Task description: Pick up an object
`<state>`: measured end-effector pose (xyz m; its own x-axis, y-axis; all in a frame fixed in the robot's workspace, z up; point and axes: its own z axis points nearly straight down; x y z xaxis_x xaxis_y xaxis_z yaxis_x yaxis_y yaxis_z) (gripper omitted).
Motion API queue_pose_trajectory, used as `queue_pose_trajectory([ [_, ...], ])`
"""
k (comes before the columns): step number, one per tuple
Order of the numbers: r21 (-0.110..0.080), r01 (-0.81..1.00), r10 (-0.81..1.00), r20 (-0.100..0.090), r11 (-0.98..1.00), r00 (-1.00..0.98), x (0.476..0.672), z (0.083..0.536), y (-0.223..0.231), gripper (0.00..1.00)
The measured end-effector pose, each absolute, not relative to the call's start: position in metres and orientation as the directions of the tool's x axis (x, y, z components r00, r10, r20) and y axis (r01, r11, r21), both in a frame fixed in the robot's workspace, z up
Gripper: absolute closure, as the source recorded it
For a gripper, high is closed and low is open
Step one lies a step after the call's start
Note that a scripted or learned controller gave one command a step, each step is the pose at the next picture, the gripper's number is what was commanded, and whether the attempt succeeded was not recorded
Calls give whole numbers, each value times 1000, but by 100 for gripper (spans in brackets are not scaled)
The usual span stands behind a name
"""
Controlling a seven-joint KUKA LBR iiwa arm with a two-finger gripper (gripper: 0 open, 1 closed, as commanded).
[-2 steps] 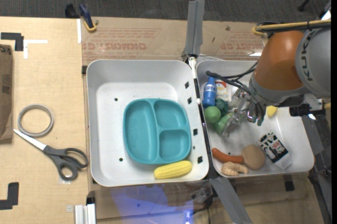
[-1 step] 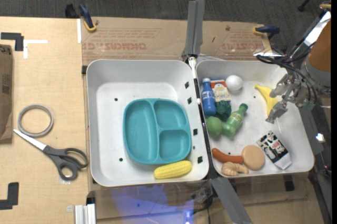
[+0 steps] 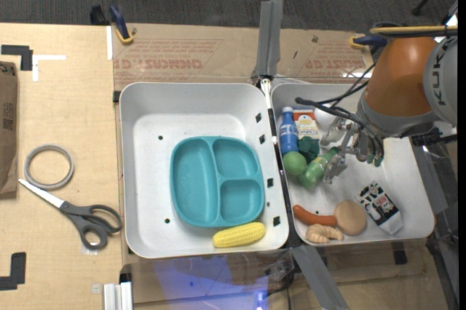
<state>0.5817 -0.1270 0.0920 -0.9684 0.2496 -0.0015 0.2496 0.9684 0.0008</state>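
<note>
arm: the gripper is down inside the right bin, wrist reaching in from the bin's right side, orange band sitting over the far right corner

jaws: honestly cannot tell if they're open or closed, too much metal and cable tangled together at the tip, and I can't make out anything pinched between them

likely target: green bottle-ish thing, lying against the jaws on their left, in the left half of the right bin, roughly mid-way between the far and near edges

the key relation: that green piece lies tilted, long axis running from the near left up toward the far right, so pretty much pointing at the wrist. My guess is a grip across its short width is what the next move needs

neighbours: green ball touching it on the left-edge side, blue bottle and a dark teal lump just beyond toward the far left corner. Crowded, so a nudge could shove stuff around

other stuff in that bin: sausage, tan round thing and a peanut-looking piece along the near edge, a black-and-white carton toward the near right corner, all well clear of the jaws

left bin: teal divided plate in the middle, corn cob at the near edge
</note>
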Motion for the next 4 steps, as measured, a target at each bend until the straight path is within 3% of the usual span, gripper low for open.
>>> queue_pose_trajectory([
  [1,-5,303,303,-8,953,-953,567,94,-102,0],
  [2,1,373,373,-5,928,-928,636,93,-135,0],
  [3,1,523,523,-1,853,-853,571,92,-93,0],
  [4,0,620,620,0,784,-784,506,92,-102,0],
])
